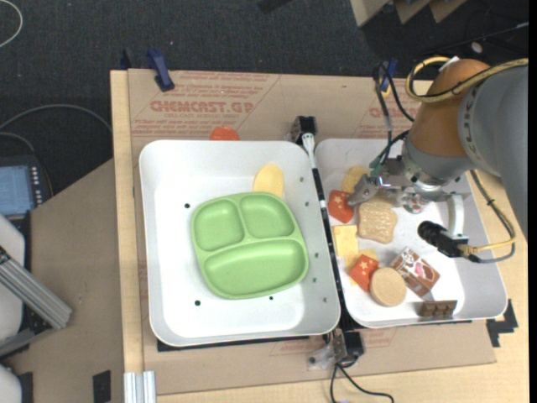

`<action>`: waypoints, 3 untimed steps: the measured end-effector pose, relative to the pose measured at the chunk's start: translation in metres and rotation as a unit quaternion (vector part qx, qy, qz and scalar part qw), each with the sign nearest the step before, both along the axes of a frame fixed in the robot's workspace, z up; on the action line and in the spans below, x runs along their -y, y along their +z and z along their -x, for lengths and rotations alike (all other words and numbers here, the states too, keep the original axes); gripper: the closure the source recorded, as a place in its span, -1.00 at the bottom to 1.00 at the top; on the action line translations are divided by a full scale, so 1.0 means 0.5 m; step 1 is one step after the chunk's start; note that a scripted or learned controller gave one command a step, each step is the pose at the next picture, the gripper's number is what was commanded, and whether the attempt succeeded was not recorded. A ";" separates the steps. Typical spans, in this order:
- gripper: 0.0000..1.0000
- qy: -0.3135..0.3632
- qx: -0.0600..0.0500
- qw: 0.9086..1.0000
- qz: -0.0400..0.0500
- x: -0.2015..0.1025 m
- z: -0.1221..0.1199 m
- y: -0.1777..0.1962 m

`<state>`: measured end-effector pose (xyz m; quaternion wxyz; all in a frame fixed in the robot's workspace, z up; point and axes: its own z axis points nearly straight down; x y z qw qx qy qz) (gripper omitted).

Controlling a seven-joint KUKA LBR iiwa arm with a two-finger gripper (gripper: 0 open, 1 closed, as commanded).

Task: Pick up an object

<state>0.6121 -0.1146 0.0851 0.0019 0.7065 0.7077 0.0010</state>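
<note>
Bench stock as I read it from my remote station:

1. Left bin (159, 250): white, shallow. It holds a green divided plate (249, 244) with three compartments, lying flat near the middle. A pale yellow piece (269, 180) sits just beyond the plate's far edge, touching or nearly touching it; I cannot tell which.

2. Right bin (482, 288): white, beside the left one. I count these items in it:
- a red piece (340, 206) near the left wall;
- a tan bread slice (377, 222) just right of the red piece;
- a yellow wedge (353, 180) toward the far side;
- a pale yellow cheese slice (345, 243) below the red piece;
- a red-orange piece (363, 269) just beside the cheese slice;
- a round tan cookie (388, 286) touching or next to the red-orange piece;
- a brown and white wrapped snack (416, 272) right of the cookie;
- a dark brown bar (437, 310) at the near rim.

3. Arm (470, 107): grey with an orange band, coming in from the right over the right bin.

4. Gripper (388, 185): low over the far part of the right bin, just above the bread slice and beside the yellow wedge. I cannot tell how the end effector is set from this angle, nor whether it touches any item.

5. Orange object (224, 133): on the brown board outside the left bin's far rim.
</note>
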 end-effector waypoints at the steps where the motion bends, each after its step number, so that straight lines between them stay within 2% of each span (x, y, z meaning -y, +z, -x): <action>1: -1.00 0.000 0.000 1.000 0.000 -0.018 -0.107 0.001; 2: 1.00 0.000 0.000 1.000 0.000 -0.018 -0.106 0.022; 3: 1.00 0.001 -0.005 1.000 -0.002 -0.238 0.020 0.204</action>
